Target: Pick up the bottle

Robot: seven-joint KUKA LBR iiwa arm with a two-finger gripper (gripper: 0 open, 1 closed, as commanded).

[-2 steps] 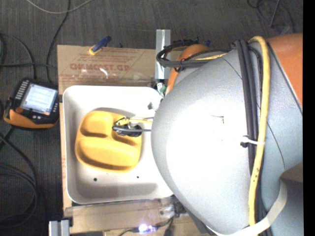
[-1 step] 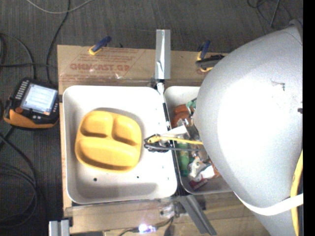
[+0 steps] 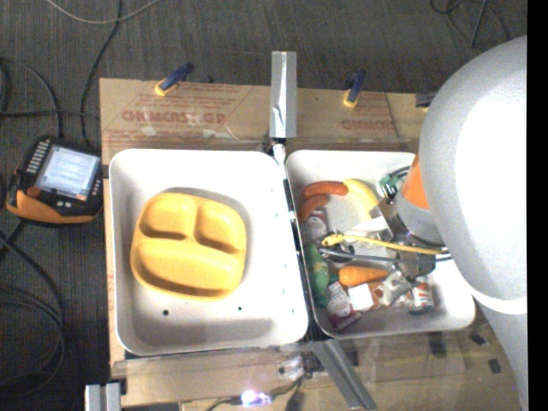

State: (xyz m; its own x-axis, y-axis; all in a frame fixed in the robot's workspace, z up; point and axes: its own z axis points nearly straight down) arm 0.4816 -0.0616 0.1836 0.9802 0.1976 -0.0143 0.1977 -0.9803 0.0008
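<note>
A green bottle (image 3: pixel 319 279) lies lengthwise along the left wall of the right bin (image 3: pixel 342 161), among other items. My gripper (image 3: pixel 402 268) reaches down below the orange band (image 3: pixel 414 188) into the right half of that bin. It sits over the clutter, to the right of the bottle and apart from it. A thin yellow-handled tool (image 3: pixel 377 243) lies across the pile just in front of the gripper. The wrist hides the gripper's own tips.
The right bin also holds a red sausage (image 3: pixel 324 190), a pale yellow piece (image 3: pixel 363 197), an orange carrot (image 3: pixel 363 275) and small packets (image 3: pixel 344 302). A yellow divided plate (image 3: pixel 190 243) lies in the left bin (image 3: pixel 128 315). A teach pendant (image 3: pixel 58 180) rests at far left.
</note>
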